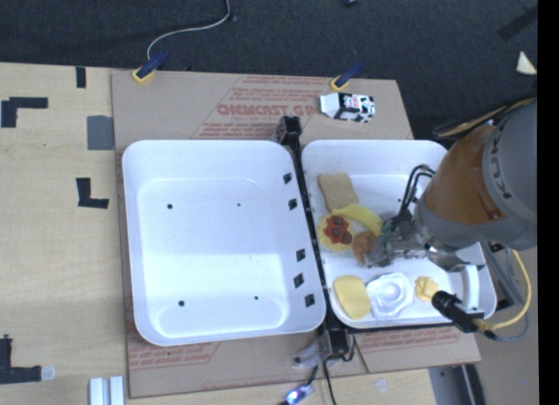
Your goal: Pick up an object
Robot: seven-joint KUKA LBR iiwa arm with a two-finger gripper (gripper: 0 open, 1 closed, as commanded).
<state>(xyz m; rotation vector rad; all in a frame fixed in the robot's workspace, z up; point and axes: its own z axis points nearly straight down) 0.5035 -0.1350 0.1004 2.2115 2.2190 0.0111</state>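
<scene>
Several toy food pieces lie in the right bin [376, 154]: a tan bread slice [337, 190], a yellow banana [360, 216], a round pizza-like piece with red dots [336, 231], a brown lump [364, 243], a pale yellow slab [351, 297], a white fried egg [389, 294] and a small yellow piece [425, 288]. My gripper [384, 246] reaches in from the right and hangs low in the bin, just right of the brown lump and above the egg. The arm's grey body and orange band cover the bin's right side.
The left bin [210, 237] stands beside the right one, with a black divider strip [301, 220] between them. A small black-and-white tag [349, 106] lies on the cardboard behind the bins. A cable [196, 28] runs across the dark floor at the back.
</scene>
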